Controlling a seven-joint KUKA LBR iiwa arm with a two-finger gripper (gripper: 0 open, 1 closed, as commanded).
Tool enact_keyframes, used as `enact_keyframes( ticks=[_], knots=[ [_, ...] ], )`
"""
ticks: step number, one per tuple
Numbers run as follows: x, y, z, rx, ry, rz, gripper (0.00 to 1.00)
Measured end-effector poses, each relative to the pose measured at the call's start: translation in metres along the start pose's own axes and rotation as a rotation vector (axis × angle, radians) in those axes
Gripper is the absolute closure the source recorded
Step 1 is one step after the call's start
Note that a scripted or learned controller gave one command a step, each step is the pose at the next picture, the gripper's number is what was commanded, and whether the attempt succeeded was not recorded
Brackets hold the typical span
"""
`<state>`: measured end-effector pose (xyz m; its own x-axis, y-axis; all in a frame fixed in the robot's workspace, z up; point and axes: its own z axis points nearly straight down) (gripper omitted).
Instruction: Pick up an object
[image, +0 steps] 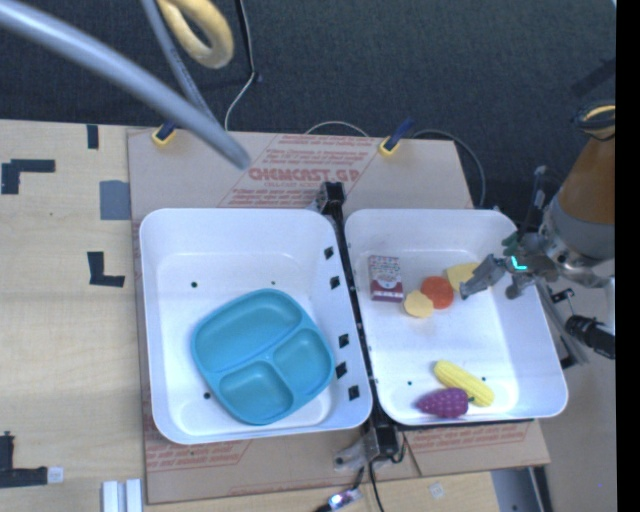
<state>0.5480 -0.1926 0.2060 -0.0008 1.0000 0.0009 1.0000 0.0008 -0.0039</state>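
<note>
Purple grapes (442, 403) and yellow corn (463, 383) are lying touching by the right bin's (530, 330) near rim. Farther back, carton (385, 277), red tomato (437, 292) and yellow pieces (419, 306) are clustering. Open floor is separating both groups. Gripper (495, 278) is hovering spread, empty, beside the far-right rim. Blue tray (262, 354) is occupying the left bin (160, 300).

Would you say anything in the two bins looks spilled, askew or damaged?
Nothing stands out. The blue tray lies flat in the left bin, and the toy foods sit loose but intact in the right bin.
</note>
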Motion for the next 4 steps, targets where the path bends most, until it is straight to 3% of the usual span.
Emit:
enact_keyframes(
  ticks=[1,3,4],
  knots=[
    [0.000,0.001,-0.001,-0.002,-0.001,0.000,0.00],
    [0.008,-0.009,0.115,0.005,0.001,0.000,0.00],
    [0.008,-0.009,0.121,-0.004,-0.002,0.000,0.00]
  ],
)
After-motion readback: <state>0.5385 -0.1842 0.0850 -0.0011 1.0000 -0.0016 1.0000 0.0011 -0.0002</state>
